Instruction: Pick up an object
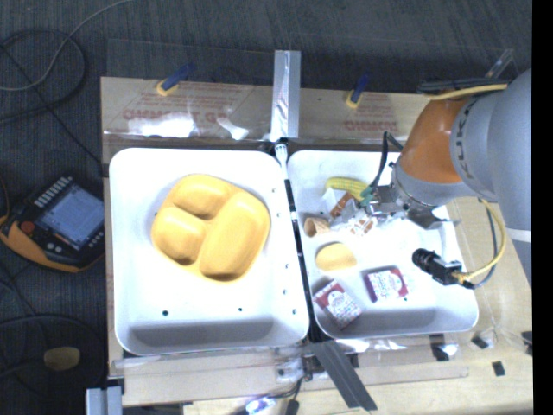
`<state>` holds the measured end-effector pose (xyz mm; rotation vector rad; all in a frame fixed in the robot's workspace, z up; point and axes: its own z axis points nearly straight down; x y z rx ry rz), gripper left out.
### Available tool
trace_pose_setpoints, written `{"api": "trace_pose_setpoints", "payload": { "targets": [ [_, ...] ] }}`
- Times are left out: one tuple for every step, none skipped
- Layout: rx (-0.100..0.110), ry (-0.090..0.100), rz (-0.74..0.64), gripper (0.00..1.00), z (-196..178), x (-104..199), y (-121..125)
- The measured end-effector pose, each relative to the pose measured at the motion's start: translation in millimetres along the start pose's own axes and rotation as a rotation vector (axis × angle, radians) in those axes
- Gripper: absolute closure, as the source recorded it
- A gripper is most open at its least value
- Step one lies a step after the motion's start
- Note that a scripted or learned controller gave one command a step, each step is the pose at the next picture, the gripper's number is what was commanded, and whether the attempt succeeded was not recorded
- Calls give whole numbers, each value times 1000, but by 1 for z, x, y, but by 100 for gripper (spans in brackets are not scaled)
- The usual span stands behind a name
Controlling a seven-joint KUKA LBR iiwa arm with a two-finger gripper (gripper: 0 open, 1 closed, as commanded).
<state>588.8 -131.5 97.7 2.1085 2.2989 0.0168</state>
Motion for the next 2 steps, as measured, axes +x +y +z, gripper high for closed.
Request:
{"api": "trace_pose_setpoints", "payload": {
  "targets": [
    [3,3,0,100,-6,1,-1],
    [37,9,-31,100,-106,40,81]
  ]
}}
